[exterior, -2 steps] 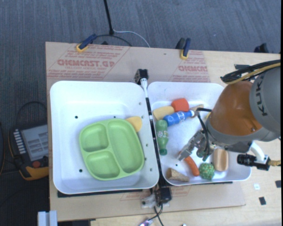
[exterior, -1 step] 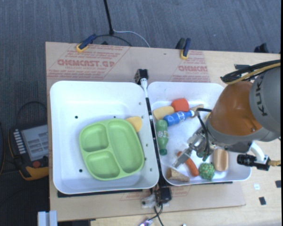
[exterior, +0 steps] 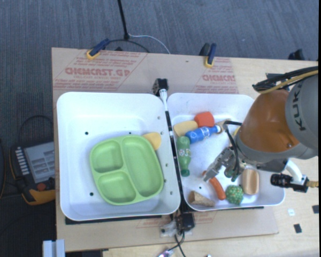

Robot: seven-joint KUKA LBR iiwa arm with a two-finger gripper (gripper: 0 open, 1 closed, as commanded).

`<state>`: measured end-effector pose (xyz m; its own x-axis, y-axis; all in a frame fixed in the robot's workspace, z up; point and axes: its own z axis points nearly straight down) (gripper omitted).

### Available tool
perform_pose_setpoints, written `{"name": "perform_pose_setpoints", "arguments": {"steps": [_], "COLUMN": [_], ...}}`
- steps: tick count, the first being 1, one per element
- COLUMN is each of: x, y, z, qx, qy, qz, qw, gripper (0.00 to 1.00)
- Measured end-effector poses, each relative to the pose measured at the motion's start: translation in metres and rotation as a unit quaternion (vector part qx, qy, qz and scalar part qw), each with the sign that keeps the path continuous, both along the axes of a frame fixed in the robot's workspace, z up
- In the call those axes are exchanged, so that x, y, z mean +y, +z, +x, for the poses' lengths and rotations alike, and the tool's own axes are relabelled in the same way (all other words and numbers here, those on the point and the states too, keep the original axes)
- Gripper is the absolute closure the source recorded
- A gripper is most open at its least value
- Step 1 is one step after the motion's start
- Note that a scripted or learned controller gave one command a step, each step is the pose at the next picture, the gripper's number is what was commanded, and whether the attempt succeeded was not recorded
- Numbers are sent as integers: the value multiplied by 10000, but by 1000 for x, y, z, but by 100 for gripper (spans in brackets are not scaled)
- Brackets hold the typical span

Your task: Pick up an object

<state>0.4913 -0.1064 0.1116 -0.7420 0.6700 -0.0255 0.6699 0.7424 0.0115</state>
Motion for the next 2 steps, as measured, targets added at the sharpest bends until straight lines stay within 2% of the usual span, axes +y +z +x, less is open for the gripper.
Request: {"name": "perform_pose_setpoints", "arguments": {"steps": [1, 2], "x": [0, -3], "y": [0, -19], "z": [0, 4], "qx": [2, -48], "qy": [1, 3051], "qz": [0, -71], "qw": [10000, 9523], "gripper": [0, 0]}}
